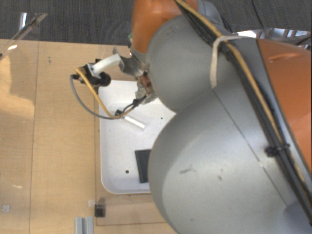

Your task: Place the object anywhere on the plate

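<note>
The arm's grey body (219, 140) covers most of the view, with its orange band (156, 13) at the top. My gripper (142, 90) hangs below the wrist over the far part of a white bin (105, 179), largely hidden by the arm. A flat black object (142, 165) lies on the bin floor near the front, its right side covered by the arm. A short white stick (134, 122) lies on the bin floor just below and left of the gripper.
A grey and yellow cable loop (87, 99) hangs from the wrist over the bin's left rim. A small dark block (99, 209) and a metal bracket (84, 224) sit on the wooden bench in front of the bin.
</note>
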Controlling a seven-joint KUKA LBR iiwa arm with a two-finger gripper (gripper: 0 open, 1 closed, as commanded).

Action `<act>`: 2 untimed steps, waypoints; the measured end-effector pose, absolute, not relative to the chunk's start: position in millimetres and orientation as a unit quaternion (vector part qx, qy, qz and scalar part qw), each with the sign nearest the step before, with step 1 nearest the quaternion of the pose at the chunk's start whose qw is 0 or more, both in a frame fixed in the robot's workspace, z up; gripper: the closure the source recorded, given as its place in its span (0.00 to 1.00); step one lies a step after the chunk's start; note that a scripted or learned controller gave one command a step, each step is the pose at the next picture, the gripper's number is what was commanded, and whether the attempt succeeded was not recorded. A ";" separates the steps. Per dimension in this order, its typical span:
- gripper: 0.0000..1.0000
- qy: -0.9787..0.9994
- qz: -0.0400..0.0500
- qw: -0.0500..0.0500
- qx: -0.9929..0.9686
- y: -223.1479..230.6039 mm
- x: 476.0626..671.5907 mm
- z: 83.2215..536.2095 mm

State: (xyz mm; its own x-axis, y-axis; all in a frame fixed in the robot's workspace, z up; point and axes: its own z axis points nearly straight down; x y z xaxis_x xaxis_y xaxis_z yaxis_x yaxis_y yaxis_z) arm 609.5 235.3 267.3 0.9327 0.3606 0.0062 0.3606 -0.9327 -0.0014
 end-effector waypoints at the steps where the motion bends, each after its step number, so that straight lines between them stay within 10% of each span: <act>1: 1.00 -0.273 0.000 0.000 -0.962 234.7 625.8 178.6; 2: 1.00 -0.167 -0.008 0.002 -0.986 235.2 638.8 124.1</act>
